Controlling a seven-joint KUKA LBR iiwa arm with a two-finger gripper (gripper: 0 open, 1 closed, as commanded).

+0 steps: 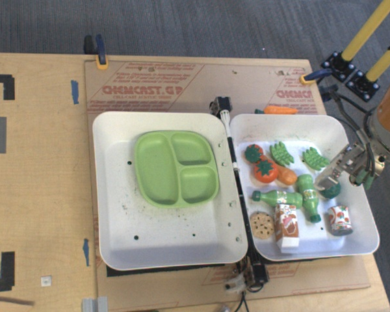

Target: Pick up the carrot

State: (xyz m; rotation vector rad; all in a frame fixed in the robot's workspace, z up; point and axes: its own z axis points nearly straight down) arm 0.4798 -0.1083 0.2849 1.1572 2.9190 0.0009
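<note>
The claw (329,182), its grip state impossible to tell, hangs right of the carrot (286,175), likely light, stiff, slick plastic, best pinched across its exposed middle

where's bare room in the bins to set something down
Left bin: bare floor around the green divided plate, widest along the near edge. Right bin: crowded with toy food, the gripper low among it; a bare strip lies along the far wall.
</note>
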